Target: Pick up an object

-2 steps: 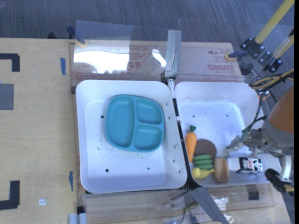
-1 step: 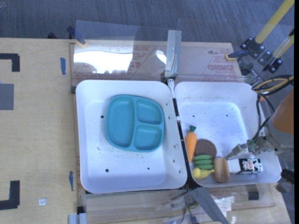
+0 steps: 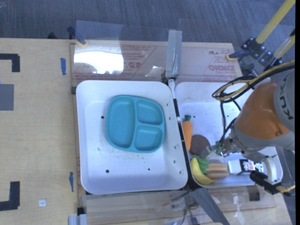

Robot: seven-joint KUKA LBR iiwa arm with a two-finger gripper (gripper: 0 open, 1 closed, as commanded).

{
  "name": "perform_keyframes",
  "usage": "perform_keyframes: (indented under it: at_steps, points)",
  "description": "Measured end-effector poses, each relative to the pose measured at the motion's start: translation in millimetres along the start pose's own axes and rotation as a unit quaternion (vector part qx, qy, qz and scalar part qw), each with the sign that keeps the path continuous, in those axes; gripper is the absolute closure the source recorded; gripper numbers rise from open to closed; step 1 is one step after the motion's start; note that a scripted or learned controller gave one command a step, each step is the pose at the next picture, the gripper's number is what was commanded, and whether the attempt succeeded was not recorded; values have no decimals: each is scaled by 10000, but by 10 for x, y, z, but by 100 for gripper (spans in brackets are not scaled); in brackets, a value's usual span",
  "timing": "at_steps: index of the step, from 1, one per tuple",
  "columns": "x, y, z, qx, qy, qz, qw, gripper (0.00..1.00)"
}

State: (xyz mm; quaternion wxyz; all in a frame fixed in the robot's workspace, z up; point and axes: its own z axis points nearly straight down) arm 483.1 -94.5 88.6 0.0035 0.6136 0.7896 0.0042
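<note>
2 white bins: left bin [image 3: 89,125] has 1 teal divided plate [image 3: 135,123], 3 compartments. Right bin [image 3: 201,100] has the toys, 1 each: carrot [image 3: 187,131] along the left wall, brown round piece [image 3: 199,144] beside it, banana [image 3: 198,172] at the near-left corner, green piece [image 3: 203,163] on the banana, tan roll [image 3: 217,169] next to it. Gripper [image 3: 224,149] sits low in the right bin, just right of the brown piece and above the roll; finger gap can't tell, wrist blocks it. Nothing seen between fingers
</note>
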Motion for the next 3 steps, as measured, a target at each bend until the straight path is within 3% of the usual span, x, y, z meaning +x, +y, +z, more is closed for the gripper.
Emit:
perform_keyframes:
  at_steps: [1,2,3]
  points:
    - [-253,783,14,10,-18,4,10000,0]
    - [-255,793,-94,-5,-27,-4,10000,100]
    - [384,1101,-1275,-7,-2,230,9997,100]
